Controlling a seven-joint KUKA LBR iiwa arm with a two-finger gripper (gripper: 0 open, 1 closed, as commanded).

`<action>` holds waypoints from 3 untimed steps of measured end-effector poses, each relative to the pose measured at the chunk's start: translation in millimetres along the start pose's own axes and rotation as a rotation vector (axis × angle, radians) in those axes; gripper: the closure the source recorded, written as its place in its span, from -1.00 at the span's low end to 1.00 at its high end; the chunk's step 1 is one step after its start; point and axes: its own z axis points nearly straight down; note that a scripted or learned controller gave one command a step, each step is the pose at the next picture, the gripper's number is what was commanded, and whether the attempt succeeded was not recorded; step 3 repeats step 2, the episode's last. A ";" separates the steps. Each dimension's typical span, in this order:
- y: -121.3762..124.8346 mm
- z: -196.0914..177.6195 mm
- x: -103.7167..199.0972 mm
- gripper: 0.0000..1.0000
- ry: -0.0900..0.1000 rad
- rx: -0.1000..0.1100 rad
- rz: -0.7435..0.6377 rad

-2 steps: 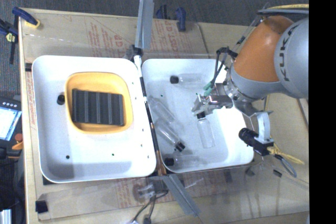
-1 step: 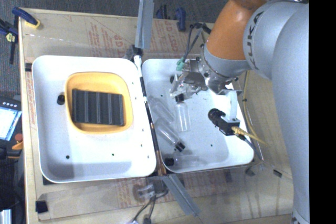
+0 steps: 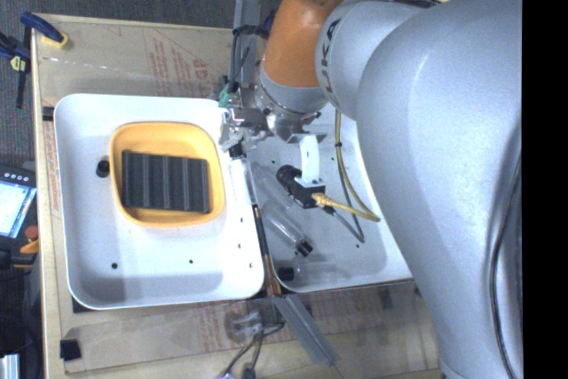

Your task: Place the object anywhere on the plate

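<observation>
Fingers: state could not be told, gripper point(image 3: 238, 130) at the seam between bins | plate point(image 3: 169, 138): yellow, in left bin point(image 3: 89, 262), just left of gripper | object: unidentified.

Faint red print on the bench board point(image 3: 177, 58) is unreadable.
</observation>
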 end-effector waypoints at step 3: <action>-35.5 1.0 5.8 -1.00 0.000 0.001 -0.248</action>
